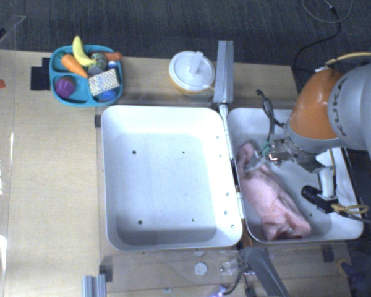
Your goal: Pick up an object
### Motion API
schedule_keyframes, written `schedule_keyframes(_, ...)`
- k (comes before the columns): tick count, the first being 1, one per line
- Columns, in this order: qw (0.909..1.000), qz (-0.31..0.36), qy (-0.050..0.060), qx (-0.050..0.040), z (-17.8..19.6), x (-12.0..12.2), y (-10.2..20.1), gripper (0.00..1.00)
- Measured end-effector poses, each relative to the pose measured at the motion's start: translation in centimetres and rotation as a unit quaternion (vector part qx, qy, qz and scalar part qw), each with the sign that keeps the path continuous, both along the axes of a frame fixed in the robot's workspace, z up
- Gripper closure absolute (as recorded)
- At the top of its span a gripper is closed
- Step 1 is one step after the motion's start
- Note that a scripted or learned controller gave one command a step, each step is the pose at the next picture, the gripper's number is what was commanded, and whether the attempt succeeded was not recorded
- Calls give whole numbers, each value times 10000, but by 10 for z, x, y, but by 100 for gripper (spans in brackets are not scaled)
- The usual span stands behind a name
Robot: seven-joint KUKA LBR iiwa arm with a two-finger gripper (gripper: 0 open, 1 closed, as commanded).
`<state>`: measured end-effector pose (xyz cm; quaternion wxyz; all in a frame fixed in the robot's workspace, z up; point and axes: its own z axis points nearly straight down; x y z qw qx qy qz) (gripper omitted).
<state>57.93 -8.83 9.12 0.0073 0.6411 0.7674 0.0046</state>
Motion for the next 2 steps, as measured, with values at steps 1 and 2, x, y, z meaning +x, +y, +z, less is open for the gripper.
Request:
schedule_keyframes(1,9993,380,-14,-1,0,-35,1,0)
schedule_keyframes(2,9917,1287,-4,-17,0,-25,-25,0)
